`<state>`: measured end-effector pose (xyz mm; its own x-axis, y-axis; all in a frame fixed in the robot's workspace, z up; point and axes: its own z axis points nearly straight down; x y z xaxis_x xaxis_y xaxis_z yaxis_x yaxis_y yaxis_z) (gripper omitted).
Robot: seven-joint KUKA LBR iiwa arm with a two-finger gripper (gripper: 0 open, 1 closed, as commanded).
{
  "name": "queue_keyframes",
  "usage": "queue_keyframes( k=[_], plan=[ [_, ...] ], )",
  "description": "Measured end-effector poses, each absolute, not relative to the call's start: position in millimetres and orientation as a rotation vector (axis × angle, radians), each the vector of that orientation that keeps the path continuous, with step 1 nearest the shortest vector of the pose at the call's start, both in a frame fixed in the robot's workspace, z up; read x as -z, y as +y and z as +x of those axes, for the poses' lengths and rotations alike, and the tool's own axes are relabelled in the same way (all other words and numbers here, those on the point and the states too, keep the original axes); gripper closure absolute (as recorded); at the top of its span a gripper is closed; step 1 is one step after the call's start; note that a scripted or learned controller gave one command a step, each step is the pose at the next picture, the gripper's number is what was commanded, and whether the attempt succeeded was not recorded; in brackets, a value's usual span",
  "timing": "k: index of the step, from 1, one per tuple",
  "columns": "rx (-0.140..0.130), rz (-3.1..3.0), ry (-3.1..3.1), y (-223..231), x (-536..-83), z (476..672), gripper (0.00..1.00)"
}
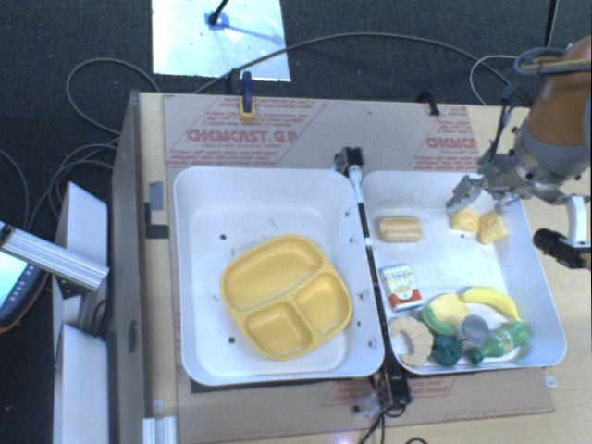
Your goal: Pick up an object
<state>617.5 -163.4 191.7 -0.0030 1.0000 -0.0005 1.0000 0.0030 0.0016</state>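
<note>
Seemingly, the gripper (483, 195) hung spread, grasping nothing, over two cheese wedges (479, 223) at two o'clock in the right bin (548, 313)
They looked light, rigid, slick plastic; flat sides seemed safest to pinch

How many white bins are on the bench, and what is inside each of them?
2. The left bin holds a yellow divided tray. The right bin holds small toy foods, among them a banana and a bread roll; the gripper hovers over its far side.

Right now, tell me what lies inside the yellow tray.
The yellow tray in the left bin shows three bare compartments, with nothing lying in them. Whatever sits beneath the tray is covered.
</note>
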Motion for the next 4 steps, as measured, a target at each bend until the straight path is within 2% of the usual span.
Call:
queue_keyframes(
  k=[1,2,3,4],
  plan=[
    [-0.007,2.212,2.223,-200.1,-107.0,608.8,0.0],
    [-0.003,2.214,2.225,-181.0,-85.0,652.8,0.0],
    [-0.011,2.204,2.222,-181.5,-100.4,656.1,1.0],
    [-0.007,2.206,2.225,-181.6,-98.4,654.8,0.0]
  ],
)
